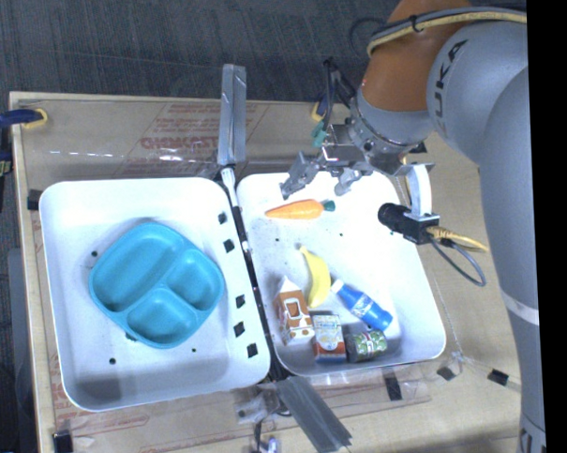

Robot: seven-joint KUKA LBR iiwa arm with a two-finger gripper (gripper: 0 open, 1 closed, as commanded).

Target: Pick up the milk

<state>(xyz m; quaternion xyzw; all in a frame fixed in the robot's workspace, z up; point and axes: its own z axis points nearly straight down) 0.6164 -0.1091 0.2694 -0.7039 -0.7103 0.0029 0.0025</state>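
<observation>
Here, the gripper (321,179), its 2 fingers spread and holding nothing, hangs above the carrot (295,210). The milk (293,316) (a small carton) lies beside the banana (315,278); probably light and crushable, best gripped across its flat sides.

A pale wooden tabletop (110,111) with faded red print carries two shallow white bins set side by side, touching along the middle: the left bin (66,305) and the right bin (423,304). Small black clamps (62,443) grip its corners.
</observation>
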